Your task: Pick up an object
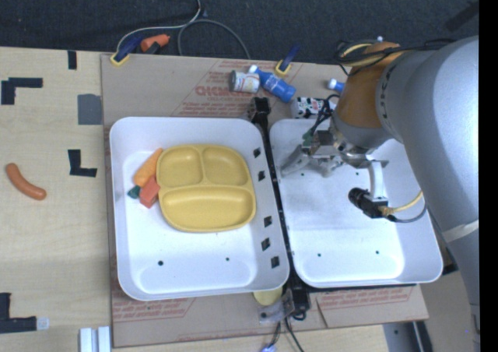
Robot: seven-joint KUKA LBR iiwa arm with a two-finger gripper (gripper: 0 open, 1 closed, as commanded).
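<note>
Yellow divided plate (206,188), orange carrot (145,168), white bins (187,276)

A light wooden bench top (47,265) carries a brown cardboard sheet (156,86), and on this sheet two shallow white plastic bins stand side by side, the left bin (132,265) and the right bin (420,265), touching along a black clip strip (268,187). An orange sausage-shaped toy (26,181) lies on the wood at the left. Black tape marks (78,163) are on the wood
</note>
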